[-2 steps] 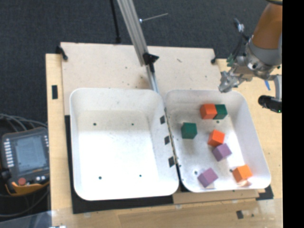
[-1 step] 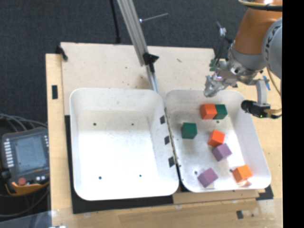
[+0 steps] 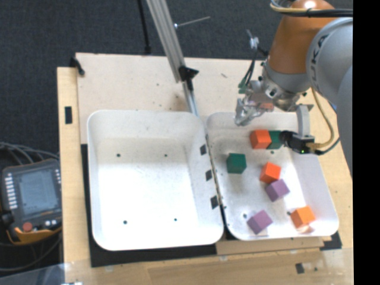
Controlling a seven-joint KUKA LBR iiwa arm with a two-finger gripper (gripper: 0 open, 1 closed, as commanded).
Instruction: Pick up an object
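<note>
Arm (image 3: 309, 40): is being extended in from the right, its orange band lying above the right bin's far edge.
Gripper (image 3: 244, 119): is being held over the far left corner of the right bin (image 3: 323, 183), above the bin floor; nothing is being seen between its fingers, and how far they are parted cannot be told from this slant.
Right bin: six blocks are being held in it.
Orange block (image 3: 259, 139): is lying nearest the gripper, just right of and below it, touching a dark green block (image 3: 275, 139) on its right.
Green cube (image 3: 236, 162): is sitting alone near the bin's left wall, apart from the others.
Second orange block (image 3: 271, 172): is resting mid-bin, just above a purple block (image 3: 277, 189).
Near corner: another purple block (image 3: 259, 221) and a third orange block (image 3: 303, 216) are lying close to the front rim.
Left bin (image 3: 95, 159): is being seen beside the right bin, their rims meeting at the middle.
Pendant (image 3: 31, 195): is lying off the bench at the left.
</note>
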